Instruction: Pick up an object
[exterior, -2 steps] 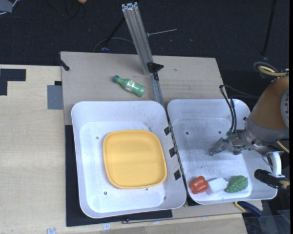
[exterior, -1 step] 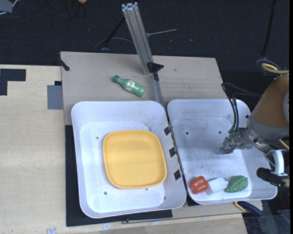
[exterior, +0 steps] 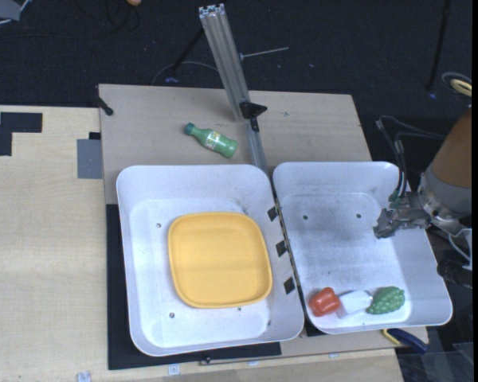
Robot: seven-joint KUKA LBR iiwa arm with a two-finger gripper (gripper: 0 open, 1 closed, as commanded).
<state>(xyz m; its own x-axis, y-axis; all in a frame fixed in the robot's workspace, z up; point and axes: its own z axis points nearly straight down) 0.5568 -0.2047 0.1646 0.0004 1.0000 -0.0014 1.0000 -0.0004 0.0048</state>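
A yellow square plate (exterior: 220,259) lies flat in the left bin (exterior: 143,189). In the right bin (exterior: 334,185), along its near edge, sit a red pepper-like toy (exterior: 324,301), a small white block (exterior: 353,302) and a green bumpy toy (exterior: 386,299). My gripper (exterior: 385,226) hangs over the right side of the right bin, well above and behind those three things. Nothing shows between its fingers.
A green bottle (exterior: 211,140) lies on its side on the bench behind the left bin. A slanted metal rail (exterior: 231,58) rises from the bench between the bins' far corners. Black clips (exterior: 280,247) mark the seam between the bins. Cables trail near the arm at right.
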